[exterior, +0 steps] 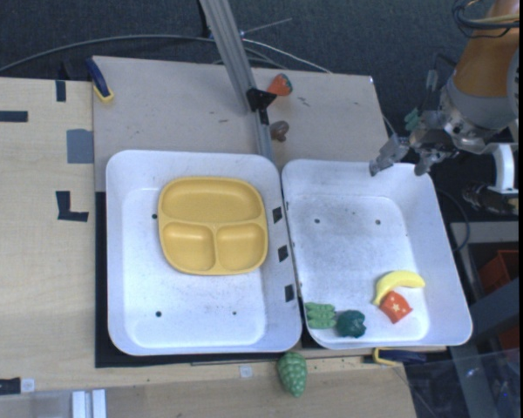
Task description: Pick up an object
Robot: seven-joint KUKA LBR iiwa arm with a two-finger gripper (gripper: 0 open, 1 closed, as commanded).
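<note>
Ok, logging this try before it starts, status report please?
Gripper open, above right bin's far rim, holding nothing. Banana, red block, green toys grouped at near edge. Nothing in the way.

The arm [486,68] in the upper right of the frame has a fat orange band over a grey metal wrist section. Dark cables loop above the band at the top. The gripper [401,165] is grey-silver with a few teal bits, ending in thin dark jaws.

We see arm at two o'clock, wrist angled down-left, gripper [399,163] fingers apart, nothing between them.
</note>
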